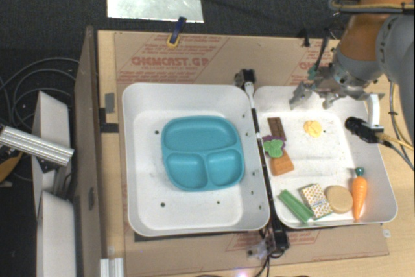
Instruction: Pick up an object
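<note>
Here, white bins (194,97) on cardboard-topped bench (194,58), dark carpet (52,16)

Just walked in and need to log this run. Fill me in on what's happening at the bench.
A grey and orange arm reaches in from the right, its pincer hovering over the back of the right bin, holding nothing. Below it lie toy foods: a yellow piece, a chocolate bar, a carrot, a round cookie and green sticks. The left bin holds a blue divided plate.
</note>
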`<state>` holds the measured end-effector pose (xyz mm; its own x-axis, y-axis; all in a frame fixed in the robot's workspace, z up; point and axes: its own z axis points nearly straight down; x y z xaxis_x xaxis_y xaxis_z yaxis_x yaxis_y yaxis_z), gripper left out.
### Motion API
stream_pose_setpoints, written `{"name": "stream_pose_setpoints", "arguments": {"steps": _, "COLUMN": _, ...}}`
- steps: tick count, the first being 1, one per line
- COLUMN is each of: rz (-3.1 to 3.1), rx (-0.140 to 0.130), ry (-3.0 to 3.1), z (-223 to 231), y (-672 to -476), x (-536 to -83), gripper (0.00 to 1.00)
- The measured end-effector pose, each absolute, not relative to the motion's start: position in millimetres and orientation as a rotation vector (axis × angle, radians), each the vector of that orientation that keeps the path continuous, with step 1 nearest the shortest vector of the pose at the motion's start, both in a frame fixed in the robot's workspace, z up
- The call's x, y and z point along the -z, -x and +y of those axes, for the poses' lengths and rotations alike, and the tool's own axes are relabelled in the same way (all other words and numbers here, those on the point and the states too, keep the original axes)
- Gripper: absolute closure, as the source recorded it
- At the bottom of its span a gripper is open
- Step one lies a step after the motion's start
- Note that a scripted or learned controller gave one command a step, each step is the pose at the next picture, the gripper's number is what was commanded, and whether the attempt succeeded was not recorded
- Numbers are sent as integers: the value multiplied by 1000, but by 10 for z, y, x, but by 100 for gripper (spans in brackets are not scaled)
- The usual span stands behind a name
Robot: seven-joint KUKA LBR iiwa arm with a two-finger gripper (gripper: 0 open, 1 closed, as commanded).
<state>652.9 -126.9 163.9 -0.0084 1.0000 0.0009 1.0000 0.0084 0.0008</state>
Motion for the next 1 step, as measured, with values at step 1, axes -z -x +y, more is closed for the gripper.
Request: {"name": "stream_pose_setpoints", "arguments": {"steps": 1, "rz": -2216, "rx": -4, "ry": 2223, "z": -1910, "y": -5849, "x": -1174, "gripper": 0}}
